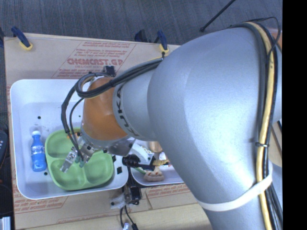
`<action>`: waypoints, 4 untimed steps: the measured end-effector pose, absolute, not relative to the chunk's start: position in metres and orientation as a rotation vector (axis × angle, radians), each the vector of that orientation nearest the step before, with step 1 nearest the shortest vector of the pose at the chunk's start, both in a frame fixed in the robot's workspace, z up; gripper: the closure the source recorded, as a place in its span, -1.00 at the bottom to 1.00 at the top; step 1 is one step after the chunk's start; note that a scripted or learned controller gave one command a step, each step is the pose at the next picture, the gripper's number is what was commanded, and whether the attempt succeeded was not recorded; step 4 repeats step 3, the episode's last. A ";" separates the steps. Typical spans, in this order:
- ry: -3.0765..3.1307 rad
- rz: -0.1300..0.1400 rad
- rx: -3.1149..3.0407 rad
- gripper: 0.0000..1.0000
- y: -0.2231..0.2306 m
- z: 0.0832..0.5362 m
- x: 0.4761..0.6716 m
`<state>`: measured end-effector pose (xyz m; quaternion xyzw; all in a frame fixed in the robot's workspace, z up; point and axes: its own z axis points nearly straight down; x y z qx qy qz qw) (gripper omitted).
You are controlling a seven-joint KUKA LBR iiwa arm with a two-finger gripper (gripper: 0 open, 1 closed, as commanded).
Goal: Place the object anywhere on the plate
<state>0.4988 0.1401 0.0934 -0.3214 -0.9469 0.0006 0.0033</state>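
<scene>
Bottle, small blue plastic with white cap [38, 151], lies at the green divided plate's [100, 172] nine o'clock: light, slick, so you grip mid-body; two-finger gripper's [76, 159] state indeterminable.

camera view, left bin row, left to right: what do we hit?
blue bottle → green plate with the gripper above its left part → small objects in the right bin, partly hidden by the arm
</scene>
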 end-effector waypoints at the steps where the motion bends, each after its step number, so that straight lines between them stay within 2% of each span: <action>1: -2.969 0.002 -1.006 -1.00 0.140 0.093 0.499; 2: -2.962 0.003 -0.982 1.00 0.144 0.105 0.497; 3: -3.123 -0.020 -0.579 1.00 0.140 0.101 0.488; 4: -3.123 -0.020 -0.579 1.00 0.140 0.101 0.488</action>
